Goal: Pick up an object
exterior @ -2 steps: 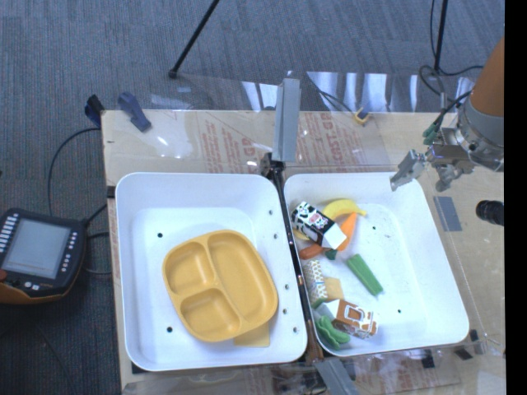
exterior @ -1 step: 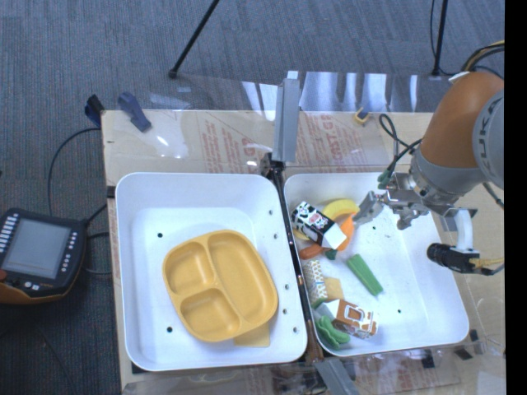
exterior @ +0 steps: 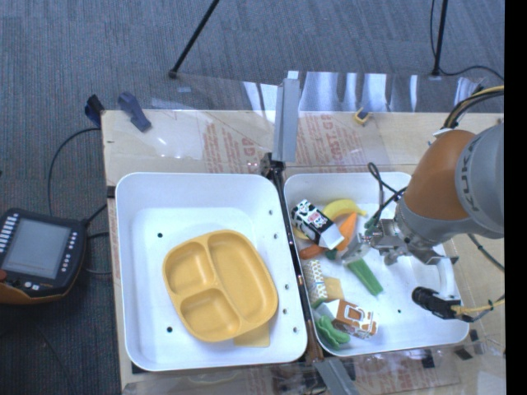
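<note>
Far left, off the desk [exterior: 165,142], I see the teach pendant [exterior: 37,253] lying on the carpet with its screen up and a cable looping away from it. On the desk, left bin [exterior: 136,196] carries a yellow three-compartment tray [exterior: 219,284], sitting slightly right of centre and turned at an angle, with a flat yellow piece [exterior: 257,336] poking out from under its lower right edge. A grey upright post [exterior: 286,122] stands at the back where the two bins meet. Right bin [exterior: 420,336] holds the pick candidates, all bunched in its left half: black-and-white carton [exterior: 313,219] near the top, yellow banana [exterior: 339,210] just beside it, orange carrot-shaped piece [exterior: 348,227] touching the carton, a tan patterned card [exterior: 317,280] by the left wall, a long green stick [exterior: 364,275] lying diagonal mid-bin, an orange-and-white box [exterior: 356,318] lower down and a green piece [exterior: 332,331] at the bottom left corner. The hand [exterior: 360,245] is down in that bin, right by the carrot piece and the top end of the green stick. I can't tell from this angle whether it's open or closed, or whether it has anything. Arm [exterior: 453,188] comes in from the right, orange band over the bin's right half.
</note>
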Robot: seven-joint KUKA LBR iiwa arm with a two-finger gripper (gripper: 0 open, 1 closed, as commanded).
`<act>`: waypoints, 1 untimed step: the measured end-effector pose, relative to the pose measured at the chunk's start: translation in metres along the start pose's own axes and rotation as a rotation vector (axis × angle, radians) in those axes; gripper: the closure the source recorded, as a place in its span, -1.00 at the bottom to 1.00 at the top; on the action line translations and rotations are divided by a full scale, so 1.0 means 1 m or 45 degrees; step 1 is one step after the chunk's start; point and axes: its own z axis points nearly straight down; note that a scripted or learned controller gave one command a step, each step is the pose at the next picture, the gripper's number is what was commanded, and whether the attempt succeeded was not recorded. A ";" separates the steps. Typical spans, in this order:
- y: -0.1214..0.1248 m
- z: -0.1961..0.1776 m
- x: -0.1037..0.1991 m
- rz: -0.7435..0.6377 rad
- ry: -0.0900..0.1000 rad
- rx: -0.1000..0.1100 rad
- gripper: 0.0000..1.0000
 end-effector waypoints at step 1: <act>-0.001 -0.008 -0.001 0.008 0.003 0.006 1.00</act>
